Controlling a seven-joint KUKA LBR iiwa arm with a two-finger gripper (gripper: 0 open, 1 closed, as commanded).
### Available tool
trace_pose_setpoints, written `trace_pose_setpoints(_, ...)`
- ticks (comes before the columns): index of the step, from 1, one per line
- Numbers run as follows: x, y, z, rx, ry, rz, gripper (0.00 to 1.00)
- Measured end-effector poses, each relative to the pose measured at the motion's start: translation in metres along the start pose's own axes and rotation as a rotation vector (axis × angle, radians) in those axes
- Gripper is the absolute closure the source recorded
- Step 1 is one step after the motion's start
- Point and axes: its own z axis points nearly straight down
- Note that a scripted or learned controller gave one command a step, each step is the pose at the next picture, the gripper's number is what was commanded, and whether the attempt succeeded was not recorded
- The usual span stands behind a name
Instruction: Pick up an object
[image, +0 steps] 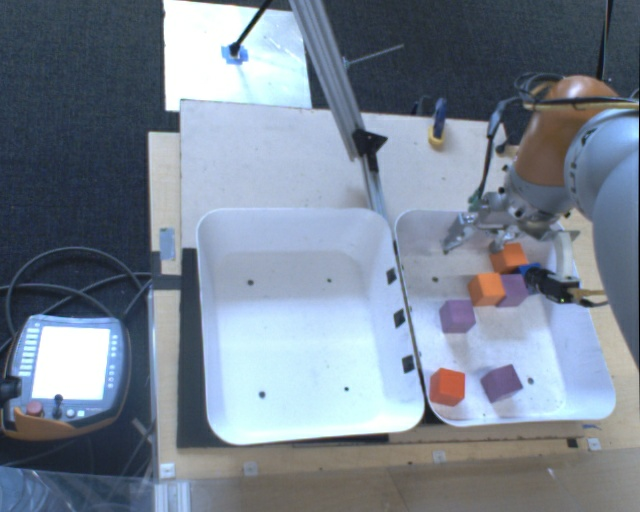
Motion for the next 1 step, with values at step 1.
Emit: trace_pose_setpoints(1,-0.0001,0.0015,-0.0111,-0.004,-0.001,-0.004,1.00)
